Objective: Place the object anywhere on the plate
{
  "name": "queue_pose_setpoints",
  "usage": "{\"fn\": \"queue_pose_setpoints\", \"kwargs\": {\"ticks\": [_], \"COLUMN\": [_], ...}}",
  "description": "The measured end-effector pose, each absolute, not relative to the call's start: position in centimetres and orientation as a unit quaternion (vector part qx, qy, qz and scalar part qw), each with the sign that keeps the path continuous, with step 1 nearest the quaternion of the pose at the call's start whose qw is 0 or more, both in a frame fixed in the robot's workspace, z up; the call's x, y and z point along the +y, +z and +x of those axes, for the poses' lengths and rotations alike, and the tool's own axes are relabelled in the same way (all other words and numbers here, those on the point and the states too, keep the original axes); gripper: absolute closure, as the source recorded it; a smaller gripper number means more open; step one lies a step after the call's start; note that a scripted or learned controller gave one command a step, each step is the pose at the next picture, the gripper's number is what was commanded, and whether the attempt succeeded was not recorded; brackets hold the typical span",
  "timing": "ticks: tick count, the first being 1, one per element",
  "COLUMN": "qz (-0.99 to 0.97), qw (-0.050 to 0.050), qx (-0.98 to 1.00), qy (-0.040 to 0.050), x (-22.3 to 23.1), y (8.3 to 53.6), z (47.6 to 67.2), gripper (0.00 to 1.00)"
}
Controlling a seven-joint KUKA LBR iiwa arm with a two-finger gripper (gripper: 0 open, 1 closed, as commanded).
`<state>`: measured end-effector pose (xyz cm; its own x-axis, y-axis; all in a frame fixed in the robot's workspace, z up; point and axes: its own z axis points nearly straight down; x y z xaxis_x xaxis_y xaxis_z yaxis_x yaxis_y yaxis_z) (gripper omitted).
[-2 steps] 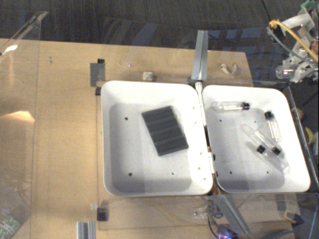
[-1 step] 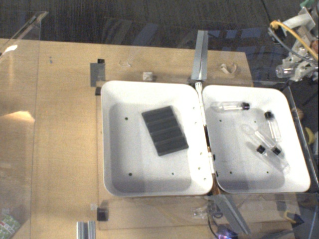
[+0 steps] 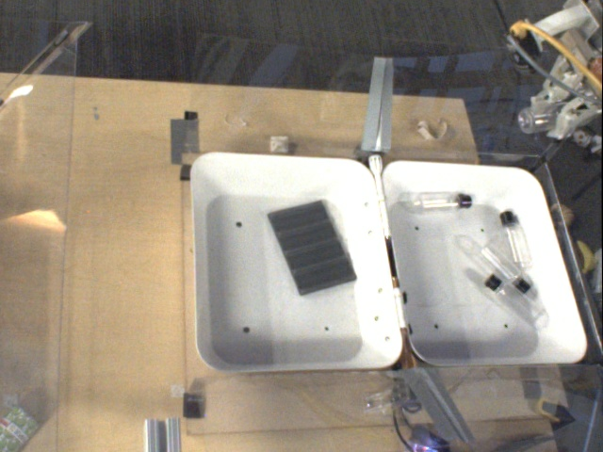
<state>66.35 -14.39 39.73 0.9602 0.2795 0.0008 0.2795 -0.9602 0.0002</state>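
Observation:
A dark grey ribbed rectangular plate lies slightly turned on the floor of the left bin. Several clear vials with black caps lie in the right bin. One vial rests crosswise near the far wall, another vial lies lengthwise at the right, and more vials lie slanted beside it. My gripper hangs at the view's top right corner, beyond the right bin's far right corner and well away from the vials and the plate.
A metal bar runs back from the seam between the bins. Small black blocks stand at the left bin's corners. A transparent panel covers the bench on the left. Cables loop around the arm.

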Motion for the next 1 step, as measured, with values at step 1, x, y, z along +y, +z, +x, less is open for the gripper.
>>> {"fn": "queue_pose_setpoints", "kwargs": {"ticks": [1], "qz": [0.989], "qw": [0.000], "qx": [0.145], "qy": [-0.0005], "x": [-14.14], "y": [40.66], "z": [66.43], "gripper": [1.00]}}
